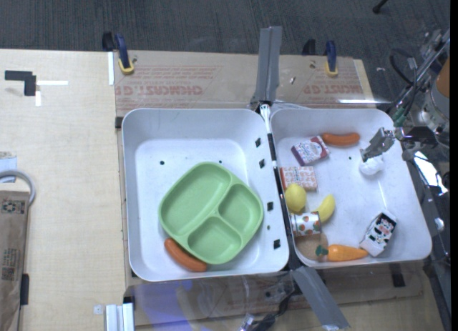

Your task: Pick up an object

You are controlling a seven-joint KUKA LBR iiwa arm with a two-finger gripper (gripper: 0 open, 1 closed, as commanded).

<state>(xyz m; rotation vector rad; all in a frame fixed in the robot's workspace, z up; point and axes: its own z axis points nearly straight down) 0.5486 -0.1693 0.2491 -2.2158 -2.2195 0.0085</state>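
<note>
Bins are being carried side by side on the light wooden surface [64, 179]. Along the near wall of the right bin [424, 251], an orange carrot [343, 253] is being shown lying flat. A brown disc [309, 248] is being seen just beside its green end, and a tilted black-and-white carton [378, 234] near its other end. In the left bin [129, 179], an orange sausage [184, 255] is being pressed against the near edge of a green divided plate [211, 213], which is being held at a slant across the bin floor.

Farther back in the right bin, a small patterned can [306, 223] is being flanked by a yellow banana [326, 208], with a lemon [295, 197] touching the can from behind. Beyond these, a pink checkered box [298, 177] and a pink-and-white packet [310, 151] are being seen near the dividing wall. A second orange sausage [340, 138] is being shown by the far wall.

The end effector [376, 145] is being hung over the far right part of this bin, just above a small white object [369, 167]. Whether it is spread or pressed together cannot be told, and contact with the white object cannot be confirmed. The grey arm [422, 119] is being seen at the right edge.
</note>
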